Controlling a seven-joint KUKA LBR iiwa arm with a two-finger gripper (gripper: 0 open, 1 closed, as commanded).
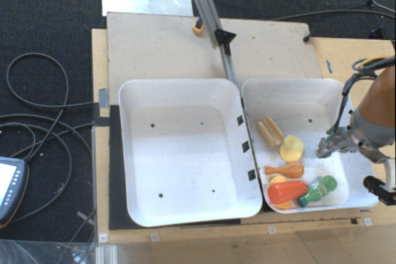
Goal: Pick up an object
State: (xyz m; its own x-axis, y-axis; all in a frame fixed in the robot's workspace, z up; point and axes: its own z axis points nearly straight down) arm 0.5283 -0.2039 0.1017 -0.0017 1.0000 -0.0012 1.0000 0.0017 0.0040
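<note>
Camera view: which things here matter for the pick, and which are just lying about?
For the pick: gripper; right bin holding bread roll, yellow piece, orange drumstick, red-orange piece, green bottle.

Lying about: left bin, floor cables, tablet.

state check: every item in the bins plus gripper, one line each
Bread roll: lying flat, right bin, untouched.
Yellow piece: resting beside the roll.
Orange gourd: lying on its side.
Red-orange pepper: lying flat, touching the bottle.
Green bottle: tipped over.
Gripper: over right bin, holding nothing visible.
</note>
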